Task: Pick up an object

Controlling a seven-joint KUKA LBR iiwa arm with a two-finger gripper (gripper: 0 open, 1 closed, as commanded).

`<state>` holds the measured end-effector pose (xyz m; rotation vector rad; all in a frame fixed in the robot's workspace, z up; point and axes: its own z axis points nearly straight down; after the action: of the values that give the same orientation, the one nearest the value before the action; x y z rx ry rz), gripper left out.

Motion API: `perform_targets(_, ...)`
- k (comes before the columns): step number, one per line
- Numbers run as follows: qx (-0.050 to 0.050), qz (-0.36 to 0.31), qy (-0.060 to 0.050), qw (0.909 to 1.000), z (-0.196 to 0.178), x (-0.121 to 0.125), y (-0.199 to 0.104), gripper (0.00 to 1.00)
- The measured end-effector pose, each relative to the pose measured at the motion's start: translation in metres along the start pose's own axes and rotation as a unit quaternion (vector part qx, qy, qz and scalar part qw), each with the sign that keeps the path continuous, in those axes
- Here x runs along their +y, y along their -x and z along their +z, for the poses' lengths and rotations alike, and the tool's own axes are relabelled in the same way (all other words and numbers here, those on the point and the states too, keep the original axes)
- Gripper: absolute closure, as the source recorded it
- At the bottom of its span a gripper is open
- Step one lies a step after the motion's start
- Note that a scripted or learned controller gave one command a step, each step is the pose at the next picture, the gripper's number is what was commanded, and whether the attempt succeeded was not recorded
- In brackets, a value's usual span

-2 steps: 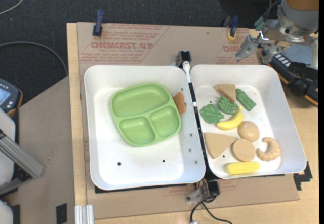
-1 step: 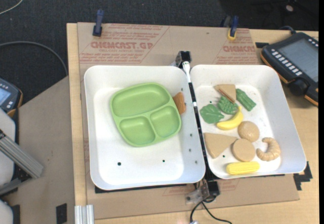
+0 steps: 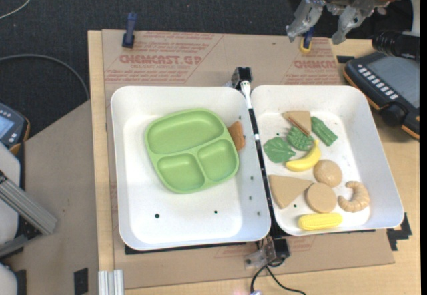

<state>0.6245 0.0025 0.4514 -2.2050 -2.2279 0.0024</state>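
My gripper hangs high at the top right, above the bench behind the right bin, with its two fingers spread open and nothing between them. In the right bin lie toy foods: a banana, a green leaf, a green pod, a tan wedge, a round bun, a flat tan slice, a tan disc, a shrimp and a yellow corn piece. The left bin bears a green divided plate, and a small brown piece lies at the plate's right edge.
Both bins rest on a cardboard sheet. A blue clamp stands at its far left edge. A black device with an orange rim lies to the right of the right bin. A black clip sits between the bins at the back.
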Motion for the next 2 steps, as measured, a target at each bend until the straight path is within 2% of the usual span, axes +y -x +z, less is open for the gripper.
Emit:
perform_targets(1, -0.002, 0.004, -0.002, 1.0000, 0.092, -0.048, -0.013, 0.00)
perform_targets(2, -0.002, 0.004, -0.001, 1.0000, 0.151, -0.013, -0.034, 0.00)
